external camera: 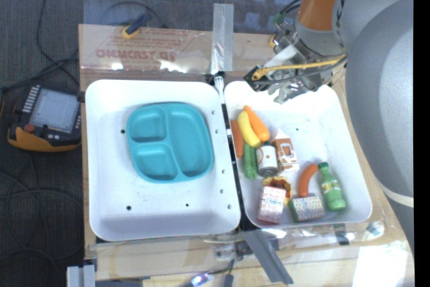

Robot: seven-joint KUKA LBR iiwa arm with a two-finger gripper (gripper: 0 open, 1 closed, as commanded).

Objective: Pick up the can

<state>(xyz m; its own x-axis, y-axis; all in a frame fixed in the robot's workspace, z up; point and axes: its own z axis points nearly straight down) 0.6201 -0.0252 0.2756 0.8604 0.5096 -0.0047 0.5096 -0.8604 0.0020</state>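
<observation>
The can [267,160] is small and silver with a dark label. It lies in the middle of the right bin [349,144], between a green cucumber [250,161] on its left and a small white and brown carton [287,152] on its right. My gripper [287,89] hangs over the far edge of the right bin, well behind the can and apart from it. Nothing shows in its grasp.
A carrot [255,121], a yellow piece [248,131], a red sausage [307,178], a green bottle [331,187] and two small boxes [272,203] crowd the right bin. The left bin [107,212] holds a blue divided plate [170,141]. The grey arm looms at the right.
</observation>
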